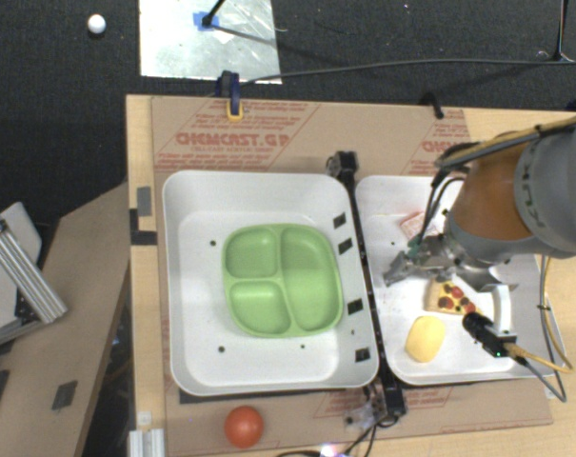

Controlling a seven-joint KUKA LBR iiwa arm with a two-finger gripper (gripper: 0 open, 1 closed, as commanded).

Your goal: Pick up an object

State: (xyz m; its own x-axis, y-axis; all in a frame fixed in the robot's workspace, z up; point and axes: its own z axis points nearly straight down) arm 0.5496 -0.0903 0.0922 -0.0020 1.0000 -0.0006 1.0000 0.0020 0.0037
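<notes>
arm (pixel 516 198) cut off at right edge, pizza slice (pixel 449 299) partly hidden

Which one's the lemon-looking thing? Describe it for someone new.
Look in the right-hand white bin, toward its near edge. The yellow lemon-like object lies there, just below a flat pizza-slice toy; it is rounded and plain yellow, without the slice's red spots.

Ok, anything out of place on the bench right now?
One thing: an orange ball sits outside both bins, on the board by the left bin's front edge. The green tray looks square and undamaged.
</notes>
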